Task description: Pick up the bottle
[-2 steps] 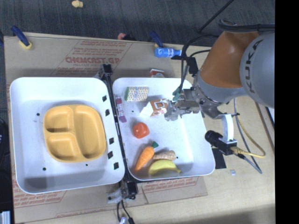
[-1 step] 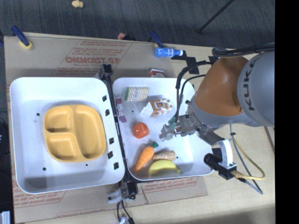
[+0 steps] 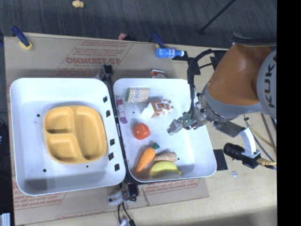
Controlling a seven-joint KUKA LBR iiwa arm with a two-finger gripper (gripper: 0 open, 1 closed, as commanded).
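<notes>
Overhead, the arm is reaching across the right bin, its bulk cutting off that bin's far rim. Its gripper is hanging over the bin's bare floor, blurred, so its grip cannot be told. The bottle is lying outside the bin, well beyond the gripper, on the bench.

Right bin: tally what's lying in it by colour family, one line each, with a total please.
Orange or red: 2, the carrot and the tomato.
Yellow: 1, the banana.
Tan: 1, a small lumpy piece above the banana.
Patterned boxes: 2, a green-speckled box and a white-and-orange carton.
Purple: 1, a slim item by the left wall.
Total: 7.
</notes>
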